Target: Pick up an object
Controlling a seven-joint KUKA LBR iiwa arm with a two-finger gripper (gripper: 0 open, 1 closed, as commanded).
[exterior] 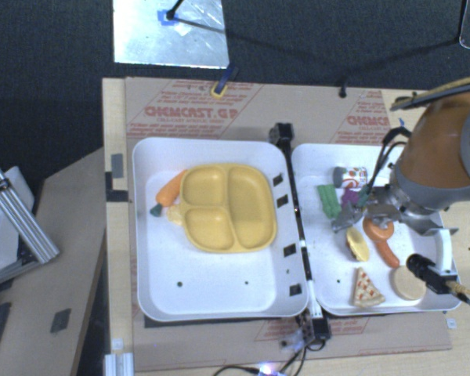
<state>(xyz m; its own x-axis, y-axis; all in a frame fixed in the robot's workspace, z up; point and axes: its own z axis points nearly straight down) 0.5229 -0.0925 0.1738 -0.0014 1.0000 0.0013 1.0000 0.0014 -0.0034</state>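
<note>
My gripper (351, 215) hangs low over the middle of the right bin (313, 288), under the grey and orange arm (446, 151). It sits among several toy foods: a green piece (327, 200) just to its left, a purple piece (351, 197) and a small can (351, 178) behind it, a yellow wedge (358, 246) in front, and an orange carrot-like piece (382, 241) to its right. A pizza slice (366, 288) and a round beige biscuit (407, 287) lie near the bin's front edge. The arm hides what lies directly under the gripper.
The left bin (153, 233) holds a yellow divided plate (223, 207) with a toy carrot (169, 189) against its left side. A black divider (294, 218) runs between the bins. A cable and black fitting (427, 272) hang off the arm at front right.
</note>
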